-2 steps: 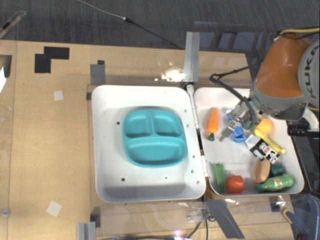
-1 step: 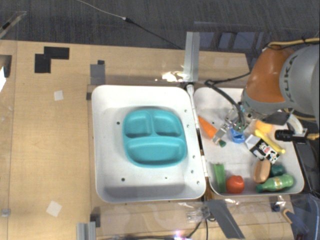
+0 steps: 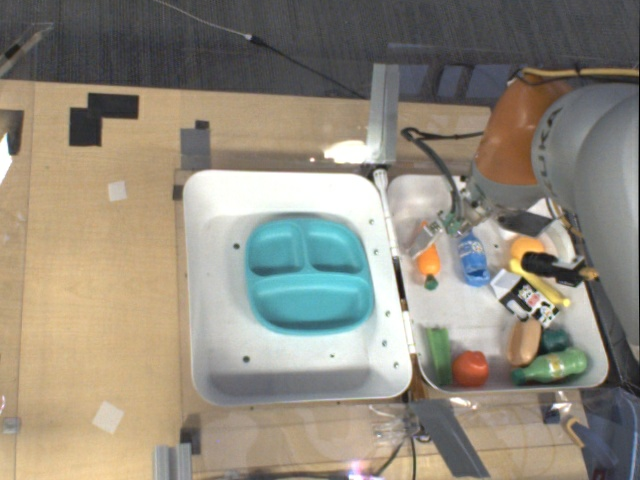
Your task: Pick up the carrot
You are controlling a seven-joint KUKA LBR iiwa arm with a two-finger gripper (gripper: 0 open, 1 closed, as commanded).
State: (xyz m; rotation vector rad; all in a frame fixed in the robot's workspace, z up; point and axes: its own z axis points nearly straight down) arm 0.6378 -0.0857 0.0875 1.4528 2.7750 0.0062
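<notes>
The gripper point(image 3: 447, 222) hangs low in the right bin point(image 3: 420, 196); whether it is open or closed cannot be told. The carrot point(image 3: 428, 262) lies just below it, untouched, beside a blue bottle point(image 3: 471, 258). A teal tray point(image 3: 306, 273) sits in the left bin point(image 3: 210, 278)

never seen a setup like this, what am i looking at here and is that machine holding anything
One camera looks down at a slant on a wooden bench. The grey robot arm with an orange band reaches in from the right; its gripper is over the right bin, above the small carrot. I can't tell if it holds anything. That bin also has a blue bottle, a tomato and a green bottle. The left bin holds a teal divided plate.
</notes>
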